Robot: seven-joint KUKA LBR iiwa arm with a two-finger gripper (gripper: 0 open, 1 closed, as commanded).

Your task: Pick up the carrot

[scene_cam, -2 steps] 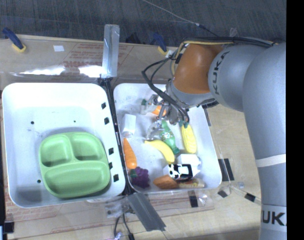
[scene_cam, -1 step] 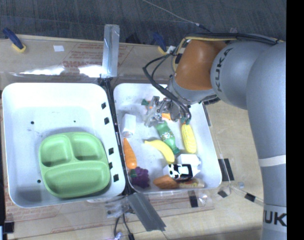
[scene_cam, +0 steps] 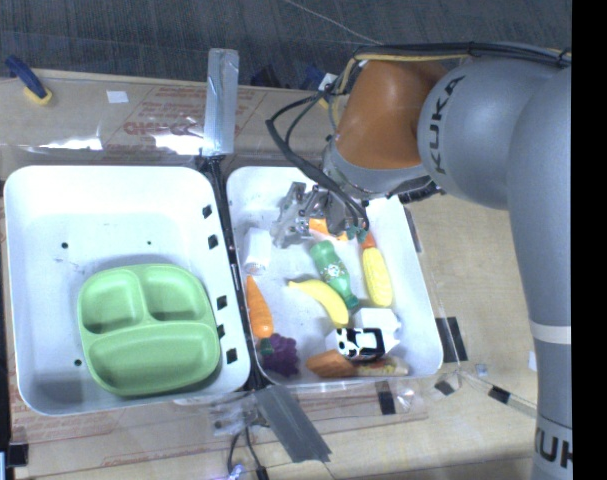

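The carrot [scene_cam: 258, 310] is a slim orange piece lying lengthwise along the left wall of the right bin [scene_cam: 421, 288], with its tip pointing toward the bin's far end. My gripper [scene_cam: 301, 214] hangs low over the far part of the same bin, above and to the right of the carrot and apart from it. A small orange object [scene_cam: 320, 228] shows just beside the gripper's metal parts. The grey arm with its orange band [scene_cam: 383, 113] covers the bin's far right corner.
The right bin also holds a green bottle [scene_cam: 330, 263], a banana [scene_cam: 326, 299], a corn cob [scene_cam: 377, 276], a black-and-white toy [scene_cam: 363, 341], purple grapes [scene_cam: 278, 352] and an orange-brown item [scene_cam: 333, 365]. A green divided plate [scene_cam: 148, 330] lies in the left bin [scene_cam: 43, 208].
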